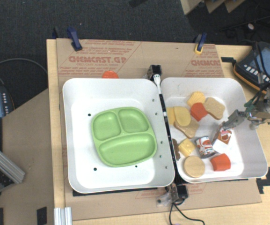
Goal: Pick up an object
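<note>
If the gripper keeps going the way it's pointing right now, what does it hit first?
The gripper points down and leftward into the right bin. Going straight on, it would likely meet the small red-and-white item just beneath its tip, or the can beside it. Depth is hard to judge from this slant.

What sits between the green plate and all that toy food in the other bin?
In the camera view, bare white bin floor beside the green plate, then the two bins' touching rims with a black strip along them. The nearest food is a yellow piece.
</note>
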You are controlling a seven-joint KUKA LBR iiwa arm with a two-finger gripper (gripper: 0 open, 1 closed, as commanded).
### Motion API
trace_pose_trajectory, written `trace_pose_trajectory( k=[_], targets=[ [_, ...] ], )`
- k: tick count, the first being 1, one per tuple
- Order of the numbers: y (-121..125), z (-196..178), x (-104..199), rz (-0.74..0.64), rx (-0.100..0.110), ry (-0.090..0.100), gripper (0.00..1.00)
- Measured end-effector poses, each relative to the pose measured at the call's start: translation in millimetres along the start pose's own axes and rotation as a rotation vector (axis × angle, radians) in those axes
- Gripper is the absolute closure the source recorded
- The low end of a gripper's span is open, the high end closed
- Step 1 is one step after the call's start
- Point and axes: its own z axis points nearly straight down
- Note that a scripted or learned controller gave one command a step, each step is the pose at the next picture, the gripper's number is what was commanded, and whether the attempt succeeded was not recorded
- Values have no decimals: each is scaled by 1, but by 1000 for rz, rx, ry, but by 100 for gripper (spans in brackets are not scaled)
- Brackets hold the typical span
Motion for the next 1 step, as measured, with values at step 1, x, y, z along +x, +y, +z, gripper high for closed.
trace_pose_trajectory(
  k=[1],
  targets=[
    [17, 121, -2, 3, 5, 0, 0]
  ],
)
